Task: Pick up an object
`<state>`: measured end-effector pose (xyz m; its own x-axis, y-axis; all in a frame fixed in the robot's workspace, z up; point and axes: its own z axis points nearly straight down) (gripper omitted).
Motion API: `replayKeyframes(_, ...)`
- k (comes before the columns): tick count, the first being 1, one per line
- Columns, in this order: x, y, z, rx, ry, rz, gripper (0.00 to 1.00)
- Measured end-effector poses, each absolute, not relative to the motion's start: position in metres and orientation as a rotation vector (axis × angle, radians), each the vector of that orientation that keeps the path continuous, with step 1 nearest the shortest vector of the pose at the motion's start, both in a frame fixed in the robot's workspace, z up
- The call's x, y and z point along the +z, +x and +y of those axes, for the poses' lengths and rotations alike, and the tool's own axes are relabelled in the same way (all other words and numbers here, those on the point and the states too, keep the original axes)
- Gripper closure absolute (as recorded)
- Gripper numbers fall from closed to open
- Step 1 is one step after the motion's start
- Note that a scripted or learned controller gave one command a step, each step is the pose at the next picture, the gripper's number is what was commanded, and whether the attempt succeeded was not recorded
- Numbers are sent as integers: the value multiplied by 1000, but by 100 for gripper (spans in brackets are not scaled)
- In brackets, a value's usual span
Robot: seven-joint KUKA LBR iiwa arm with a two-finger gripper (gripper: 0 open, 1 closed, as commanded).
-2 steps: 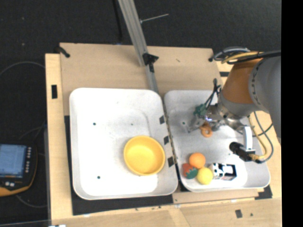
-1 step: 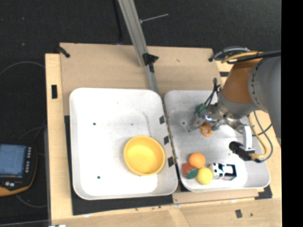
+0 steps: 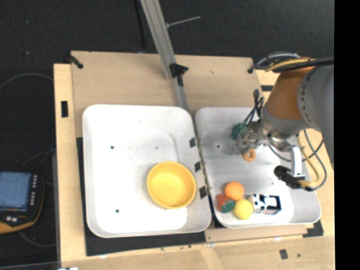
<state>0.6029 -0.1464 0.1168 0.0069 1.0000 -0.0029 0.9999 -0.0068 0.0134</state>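
The gripper (image 3: 246, 145) is over the right bin (image 3: 222, 129), up from the orange ball (image 3: 234, 190); its fingers' state I cannot tell.

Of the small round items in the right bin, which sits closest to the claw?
The small orange ring-shaped piece, lying just below the claw. The orange ball and yellow ball sit together near the bin's front edge.

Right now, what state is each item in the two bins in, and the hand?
Yellow bowl: upright in left bin.
Orange ball: resting, right bin, touching yellow ball.
Black-and-white box: lying beside yellow ball.
Small orange ring: on right bin floor under hand.
Hand: low over right bin, grip unclear.
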Motion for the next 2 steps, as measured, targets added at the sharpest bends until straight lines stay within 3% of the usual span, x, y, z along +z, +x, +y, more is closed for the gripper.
replayKeyframes(2,215,607,-151,6,2215,2219,100)
